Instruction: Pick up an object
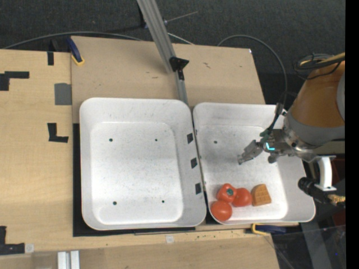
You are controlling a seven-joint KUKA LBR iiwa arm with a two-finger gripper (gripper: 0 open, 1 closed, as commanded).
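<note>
The gripper (247, 154), jaws spread and empty, is held above the tomatoes (230, 198), apparently readied for a descent

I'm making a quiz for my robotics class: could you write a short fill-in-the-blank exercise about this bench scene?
1. The red tomatoes lie in the ____ bin as the camera sees it.
2. Beside them to the camera's right sits a tan ____.
3. The pincer hovers ____ the tomatoes in the image, apart from them.

Missing words: right; waffle; above
</note>
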